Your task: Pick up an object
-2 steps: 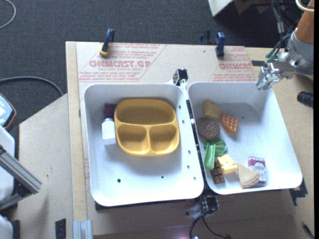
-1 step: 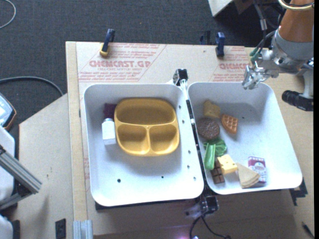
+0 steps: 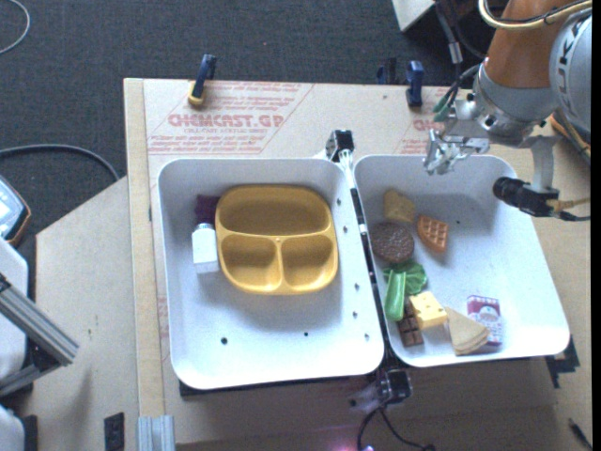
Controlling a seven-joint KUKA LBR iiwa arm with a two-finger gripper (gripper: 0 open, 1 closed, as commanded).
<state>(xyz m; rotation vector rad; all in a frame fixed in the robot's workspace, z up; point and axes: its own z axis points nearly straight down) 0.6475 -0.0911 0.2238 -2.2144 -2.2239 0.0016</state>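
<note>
My gripper (image 3: 439, 163) hangs above the back edge of the right bin (image 3: 526, 280), its fingers pointing down with nothing between them. Toy food lies in that bin: a tan piece (image 3: 398, 205), a waffle (image 3: 432, 234), a brown patty (image 3: 392, 243), a green pepper (image 3: 398, 287), a cheese cube (image 3: 430, 309), a chocolate bar (image 3: 409, 331), a bread wedge (image 3: 464, 333) and a small pink carton (image 3: 485, 319). The nearest pieces sit in front of and left of the gripper.
The left bin (image 3: 188, 346) holds a yellow divided plate (image 3: 276, 238), a white bottle (image 3: 205, 248) and a dark purple item (image 3: 207, 205). Clamps (image 3: 201, 81) stand at the board's back edge. A black cylinder (image 3: 515, 194) juts over the right bin's back right.
</note>
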